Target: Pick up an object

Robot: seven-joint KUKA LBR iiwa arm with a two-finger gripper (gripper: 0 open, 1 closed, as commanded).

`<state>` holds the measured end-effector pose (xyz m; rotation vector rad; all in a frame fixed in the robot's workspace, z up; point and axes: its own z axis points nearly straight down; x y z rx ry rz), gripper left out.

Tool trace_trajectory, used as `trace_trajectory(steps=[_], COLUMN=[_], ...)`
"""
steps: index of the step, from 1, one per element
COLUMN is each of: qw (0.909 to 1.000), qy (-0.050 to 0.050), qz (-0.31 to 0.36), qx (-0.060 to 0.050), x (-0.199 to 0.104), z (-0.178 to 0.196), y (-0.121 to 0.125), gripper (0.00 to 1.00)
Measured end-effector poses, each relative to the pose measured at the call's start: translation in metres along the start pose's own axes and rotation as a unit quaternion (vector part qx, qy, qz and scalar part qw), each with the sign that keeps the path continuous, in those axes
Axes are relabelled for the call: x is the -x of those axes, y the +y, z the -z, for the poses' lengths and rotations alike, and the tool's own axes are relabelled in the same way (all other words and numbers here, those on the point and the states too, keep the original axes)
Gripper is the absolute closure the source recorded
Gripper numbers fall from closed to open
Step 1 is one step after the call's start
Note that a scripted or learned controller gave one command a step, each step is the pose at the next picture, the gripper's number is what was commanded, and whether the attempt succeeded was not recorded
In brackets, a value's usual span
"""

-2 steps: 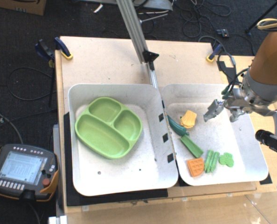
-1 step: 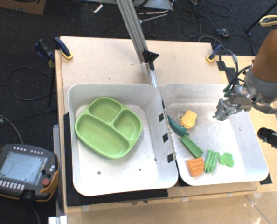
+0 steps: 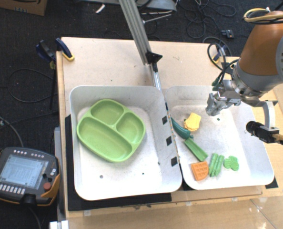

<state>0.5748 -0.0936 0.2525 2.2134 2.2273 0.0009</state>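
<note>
You have the arm (image 3: pixel 263 51) reaching in over the right bin (image 3: pixel 253 142), its orange band sitting above the grey wrist. The gripper (image 3: pixel 214 107) hangs over the far part of that bin, near its far edge, and I cannot tell how it is set. Nothing shows in its grasp.

The things you could pick up all lie in the right bin. A yellow piece (image 3: pixel 193 122) sits toward the bin's left side, just beside a dark green curved piece (image 3: pixel 179 128) that lies along the left wall. A long green strip (image 3: pixel 196 149) runs at a slant from there toward the middle of the bin. Near the bin's near edge you have 3 items close together: an orange block (image 3: pixel 199 170), a ribbed green piece (image 3: pixel 216 164) just to its right, and a small green leafy piece (image 3: pixel 231 163) beside that. The yellow piece is the closest to the gripper, apart from it.

The left bin (image 3: pixel 84 185) carries a light green divided plate (image 3: pixel 111 129) with 3 compartments, lying flat around the middle of the bin.

On the floor off the bench's near left corner you can see a handheld control pendant (image 3: pixel 22 174). A blue and yellow clamp (image 3: pixel 61 49) grips the bench's far left corner.
</note>
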Motion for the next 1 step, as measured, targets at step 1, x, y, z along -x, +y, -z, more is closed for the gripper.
trace_trajectory(steps=[1], qw=[1.0000], qy=[-0.001], qz=[-0.005], qx=[-0.001], x=[0.0454], z=[-0.0411], y=[0.0387], gripper=[1.00])
